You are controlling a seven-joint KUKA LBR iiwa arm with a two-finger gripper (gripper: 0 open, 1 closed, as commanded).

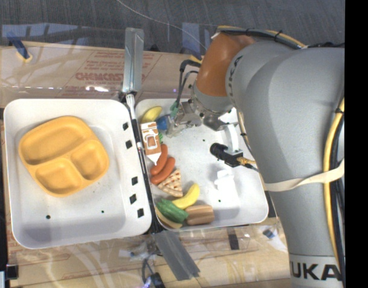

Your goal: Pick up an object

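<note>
In the right bin [250, 203], toy foods lie along the left wall. From back to front they are a yellow fruit [150, 113], a small blue item [164, 123], an orange-and-white carton [150, 140], two red sausages [162, 164], a pizza slice [171, 183], a banana [188, 196], a green cucumber [171, 210] and a brown bun [199, 214]. My gripper [180, 116] is low in the bin's back left corner, right beside the blue item and the yellow fruit. The wrist hides its tips.
A yellow divided plate [63, 155] sits in the left bin [27, 227]. The arm's big grey body covers the right bin's right side. The divider wall between the bins runs close to the row of foods.
</note>
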